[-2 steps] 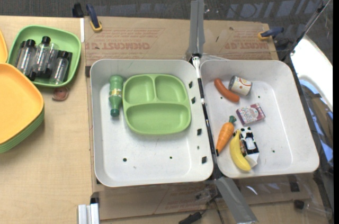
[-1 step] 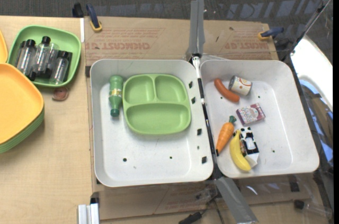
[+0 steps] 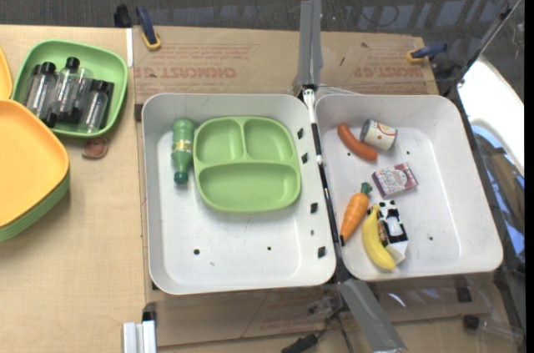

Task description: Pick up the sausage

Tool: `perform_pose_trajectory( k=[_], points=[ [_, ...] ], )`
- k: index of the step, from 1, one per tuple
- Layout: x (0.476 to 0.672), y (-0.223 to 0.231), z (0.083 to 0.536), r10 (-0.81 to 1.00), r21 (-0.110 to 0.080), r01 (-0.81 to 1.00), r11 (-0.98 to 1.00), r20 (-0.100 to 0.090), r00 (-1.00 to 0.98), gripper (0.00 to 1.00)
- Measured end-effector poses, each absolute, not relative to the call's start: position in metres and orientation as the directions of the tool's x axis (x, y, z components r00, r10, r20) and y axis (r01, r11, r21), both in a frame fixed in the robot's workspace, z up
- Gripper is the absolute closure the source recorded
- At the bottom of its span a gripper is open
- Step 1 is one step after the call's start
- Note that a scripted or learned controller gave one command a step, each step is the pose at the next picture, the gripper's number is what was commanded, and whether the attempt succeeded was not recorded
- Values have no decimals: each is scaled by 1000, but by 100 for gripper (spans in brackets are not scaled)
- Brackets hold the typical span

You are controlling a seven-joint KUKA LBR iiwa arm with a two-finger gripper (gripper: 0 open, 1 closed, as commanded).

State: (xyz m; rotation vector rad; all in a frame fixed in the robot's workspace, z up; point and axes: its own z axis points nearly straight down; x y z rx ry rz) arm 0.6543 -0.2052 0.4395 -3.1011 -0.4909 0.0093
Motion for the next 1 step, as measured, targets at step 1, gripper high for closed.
perform_pose_trajectory(
  k=[1],
  points=[
    [649, -205, 436, 215, -3, 215, -977, -7, 977, 100]
  ],
)
